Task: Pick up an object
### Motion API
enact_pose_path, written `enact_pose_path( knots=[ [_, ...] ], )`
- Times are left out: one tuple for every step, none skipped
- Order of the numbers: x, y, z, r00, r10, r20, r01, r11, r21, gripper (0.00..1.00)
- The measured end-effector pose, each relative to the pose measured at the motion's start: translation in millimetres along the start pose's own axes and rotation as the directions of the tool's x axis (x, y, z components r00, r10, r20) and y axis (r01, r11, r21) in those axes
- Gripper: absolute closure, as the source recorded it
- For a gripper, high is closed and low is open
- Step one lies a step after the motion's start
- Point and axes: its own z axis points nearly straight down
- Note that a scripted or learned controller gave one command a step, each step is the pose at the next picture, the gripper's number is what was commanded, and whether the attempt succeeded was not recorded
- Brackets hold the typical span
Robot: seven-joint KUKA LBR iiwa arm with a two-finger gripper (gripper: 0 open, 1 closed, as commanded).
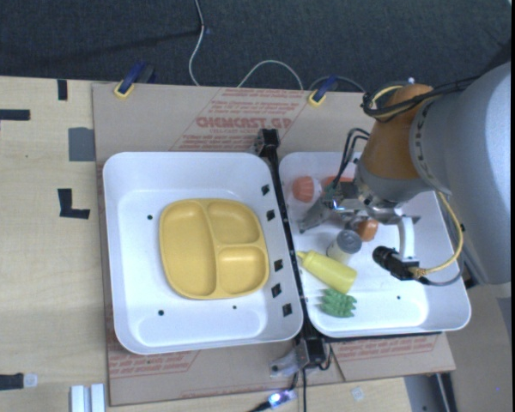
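Gripper among yellow bottle; green toy.

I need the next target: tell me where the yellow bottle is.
The yellow bottle lies on its side in the right bin, near the divider between the bins, just above the green toy and below-left of the gripper.

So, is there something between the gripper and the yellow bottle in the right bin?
Nothing visible blocks it. The gripper sits low in the right bin, and the yellow bottle lies just below it in the view. A small grey object lies beside the bottle's upper end, close to the gripper.
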Motion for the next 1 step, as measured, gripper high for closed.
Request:
enact_pose_path(
  knots=[
    [0.5, 0.1, 3.4, 1.000, 0.000, 0.000, 0.000, 1.000, -0.004, 0.00]
  ],
)
